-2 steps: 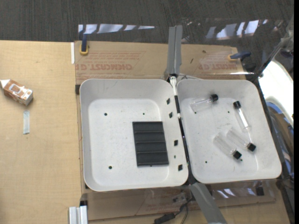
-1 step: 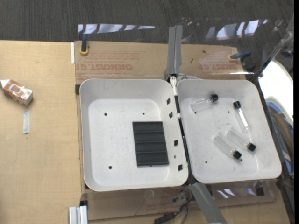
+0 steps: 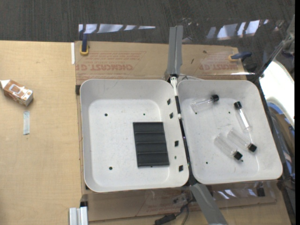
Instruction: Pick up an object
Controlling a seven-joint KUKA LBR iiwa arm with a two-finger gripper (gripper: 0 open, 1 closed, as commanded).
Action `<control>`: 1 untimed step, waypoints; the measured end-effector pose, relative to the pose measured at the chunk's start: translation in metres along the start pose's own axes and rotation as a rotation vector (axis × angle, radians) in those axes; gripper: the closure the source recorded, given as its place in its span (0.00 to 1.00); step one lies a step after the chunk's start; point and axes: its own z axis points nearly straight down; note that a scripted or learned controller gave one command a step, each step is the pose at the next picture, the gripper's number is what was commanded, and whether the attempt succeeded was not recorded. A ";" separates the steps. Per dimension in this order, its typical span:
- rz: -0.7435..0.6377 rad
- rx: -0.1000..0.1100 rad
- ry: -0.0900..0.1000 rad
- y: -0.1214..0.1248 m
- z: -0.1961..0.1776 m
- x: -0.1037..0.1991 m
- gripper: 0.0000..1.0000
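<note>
Gripper status first: honestly can't tell how far open it is or whether it's got hold of anything, so I'm not gonna guess. What I can give you is where the stuff sits. Left bin (image 3: 89, 139) has one thing in it, a black ribbed block (image 3: 151, 144), flat on the floor a bit toward the near edge and toward the right wall, long side running far-to-near. Right bin (image 3: 269, 139) has four clear vials with black caps. First vial (image 3: 205, 102) is toward the far left corner, lying at a slant with its cap pointing to the right. Second vial (image 3: 242, 117) is toward the far right corner, cap at its far end, body running down toward the middle of the bin. Third vial (image 3: 244, 140) is just beyond the near end of that one, cap pointing to the near right corner; whether those two actually touch I can't make out. Fourth vial (image 3: 228, 146) lies right beside the third, on its left, more or less parallel, cap also at the near end. Both bins sit on a sheet of cardboard (image 3: 122, 62), touching each other along the middle. Over on the bare wooden bench (image 3: 42, 172), well apart from the bins near its left edge, there's a small orange and white box (image 3: 18, 93) and, nearer the camera, a pale little strip (image 3: 26, 123).
</note>
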 end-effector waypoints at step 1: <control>-0.102 0.000 0.000 0.000 0.000 0.000 1.00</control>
